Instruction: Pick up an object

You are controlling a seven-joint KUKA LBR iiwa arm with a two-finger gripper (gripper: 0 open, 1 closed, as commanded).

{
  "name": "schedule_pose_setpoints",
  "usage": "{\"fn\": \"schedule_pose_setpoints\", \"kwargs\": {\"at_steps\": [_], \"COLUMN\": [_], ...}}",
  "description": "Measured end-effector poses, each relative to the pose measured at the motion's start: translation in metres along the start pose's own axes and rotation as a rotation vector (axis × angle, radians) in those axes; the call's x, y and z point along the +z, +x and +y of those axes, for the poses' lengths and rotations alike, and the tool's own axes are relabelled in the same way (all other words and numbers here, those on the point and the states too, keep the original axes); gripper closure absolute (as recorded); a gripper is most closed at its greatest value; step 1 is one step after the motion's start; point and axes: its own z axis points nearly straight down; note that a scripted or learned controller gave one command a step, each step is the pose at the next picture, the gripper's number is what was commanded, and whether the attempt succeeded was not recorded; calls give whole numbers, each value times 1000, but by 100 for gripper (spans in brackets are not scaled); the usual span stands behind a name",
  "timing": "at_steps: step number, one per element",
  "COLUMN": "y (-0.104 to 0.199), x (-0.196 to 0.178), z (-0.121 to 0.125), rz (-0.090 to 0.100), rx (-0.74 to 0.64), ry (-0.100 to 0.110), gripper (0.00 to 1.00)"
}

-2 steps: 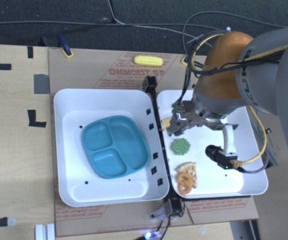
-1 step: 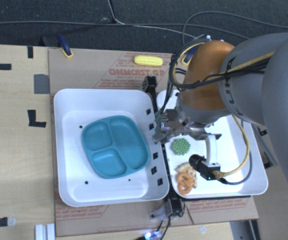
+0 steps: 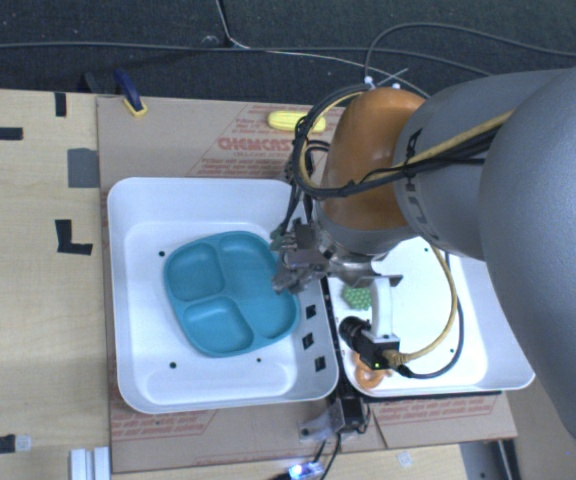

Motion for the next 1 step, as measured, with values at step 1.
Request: {"fn": "schedule_pose_setpoints", "kwargs": {"at_steps": [1], "y": [-2], "x": [0], "z": [0], "rz": [-1], "rx": [3], "ry": [-1], "gripper": [0]}}
